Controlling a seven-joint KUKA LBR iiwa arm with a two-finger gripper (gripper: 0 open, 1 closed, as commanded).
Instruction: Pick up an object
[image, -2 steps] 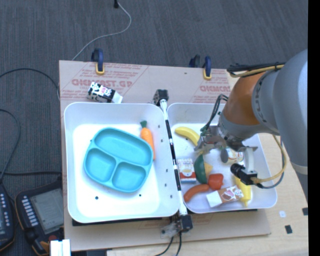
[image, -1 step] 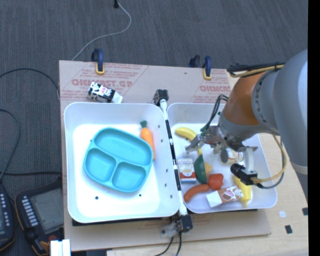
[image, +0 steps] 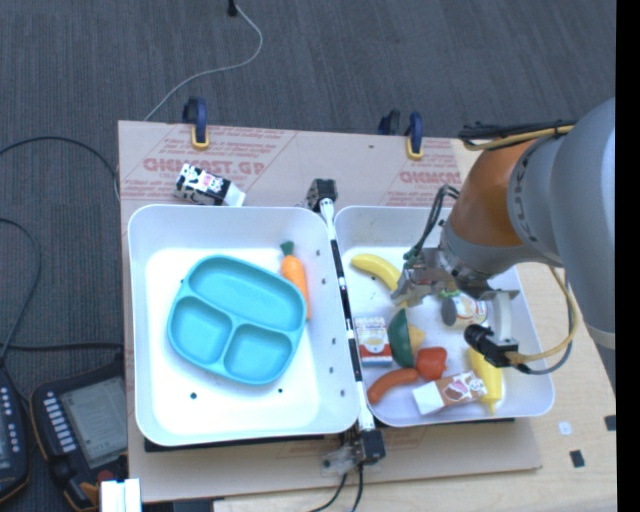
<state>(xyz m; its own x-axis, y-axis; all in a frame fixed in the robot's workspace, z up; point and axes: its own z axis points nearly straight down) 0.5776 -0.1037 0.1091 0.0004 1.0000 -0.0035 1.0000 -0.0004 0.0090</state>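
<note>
The toys, a banana (image: 375, 268), a green pepper (image: 400, 336), a red sausage (image: 392, 381) and a small carton (image: 372, 336), are lying crowded in the right bin (image: 385, 217). The tool (image: 425, 285) is hovering low beside the banana; whether it is gripping anything I cannot tell. This looks like the reach-down step; next it needs a clean descent onto one piece. The divider wall is sitting close, whereas the left bin (image: 150, 300) with its blue tray (image: 238, 318) and carrot (image: 294, 276) is offering more room.
</note>
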